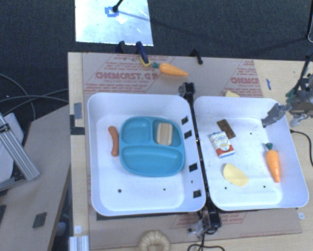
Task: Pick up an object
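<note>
My gripper [284,116] hangs at the right bin's [250,197] far right rim, open, with nothing between its fingers. In that bin lie an orange carrot [272,162] just below the gripper, a brown bar [225,128], a small white and red carton [221,144] and a pale yellow piece [235,174]. The left bin [107,192] holds a blue divided plate [146,153] with a tan bread slice [164,134] in its upper right compartment. A red sausage [114,140] lies left of the plate.
A second carrot [169,69] lies on the cardboard behind the bins, next to a blue clip [142,52]. A small yellow item [231,93] sits just behind the right bin. A shiny foil sheet [113,14] lies farther back. A rope ring [154,240] sits at the front edge.
</note>
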